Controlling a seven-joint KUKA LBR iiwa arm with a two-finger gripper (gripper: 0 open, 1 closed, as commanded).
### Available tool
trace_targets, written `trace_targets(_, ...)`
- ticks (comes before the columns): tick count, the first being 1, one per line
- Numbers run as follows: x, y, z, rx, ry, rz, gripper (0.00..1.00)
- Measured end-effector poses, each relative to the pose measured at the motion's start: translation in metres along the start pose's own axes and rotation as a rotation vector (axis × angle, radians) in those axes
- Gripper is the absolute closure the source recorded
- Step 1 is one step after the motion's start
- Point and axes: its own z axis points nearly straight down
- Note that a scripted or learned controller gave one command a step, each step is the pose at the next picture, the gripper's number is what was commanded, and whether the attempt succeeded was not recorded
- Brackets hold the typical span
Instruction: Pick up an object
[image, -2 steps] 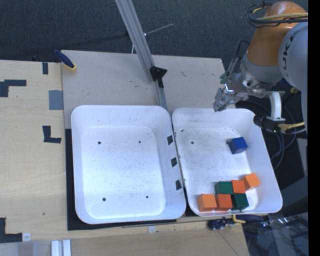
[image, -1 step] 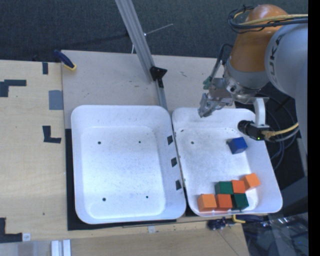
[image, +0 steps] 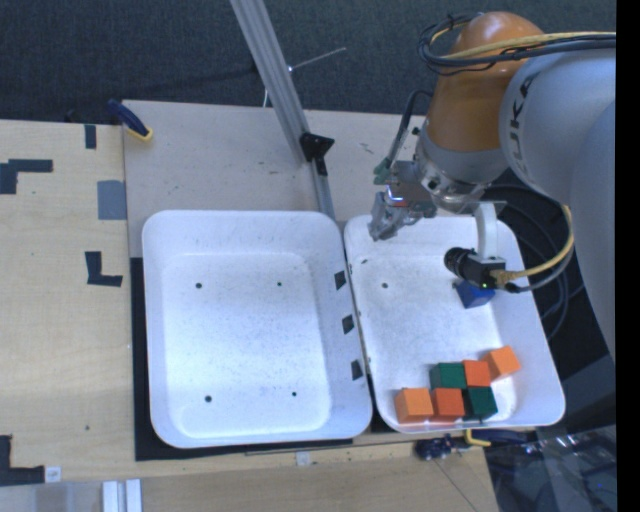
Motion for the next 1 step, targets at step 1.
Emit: trace_targets(1,0.0495,-0.0216,0.0156,0.002,-0.001,0.000,1.00)
